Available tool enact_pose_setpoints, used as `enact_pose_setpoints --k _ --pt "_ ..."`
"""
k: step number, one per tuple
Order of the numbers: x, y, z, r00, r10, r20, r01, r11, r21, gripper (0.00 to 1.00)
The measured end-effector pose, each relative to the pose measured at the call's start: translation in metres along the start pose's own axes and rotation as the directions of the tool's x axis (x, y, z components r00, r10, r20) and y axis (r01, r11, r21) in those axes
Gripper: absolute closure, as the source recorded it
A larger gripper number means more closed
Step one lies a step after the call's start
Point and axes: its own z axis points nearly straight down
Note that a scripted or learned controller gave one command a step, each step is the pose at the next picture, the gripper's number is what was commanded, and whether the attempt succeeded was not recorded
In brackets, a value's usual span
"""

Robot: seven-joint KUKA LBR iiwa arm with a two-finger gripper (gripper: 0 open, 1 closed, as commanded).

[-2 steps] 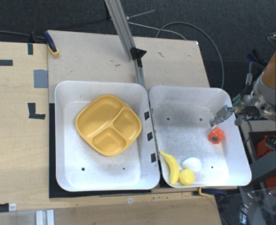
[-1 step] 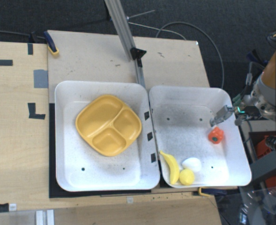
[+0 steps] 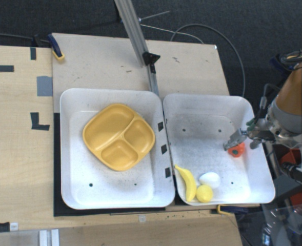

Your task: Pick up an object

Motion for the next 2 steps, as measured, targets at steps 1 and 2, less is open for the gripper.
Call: enact_pose_setpoints --k 1,2 --pt "0.005 -0.003 0.064 1.0 -0.001 -0.001 0.001 1.0 0.002 0.0" --pt "0.005 -0.002 0.113 1.0 0.0 0.003 0.0 1.0 -0.006 0.0"
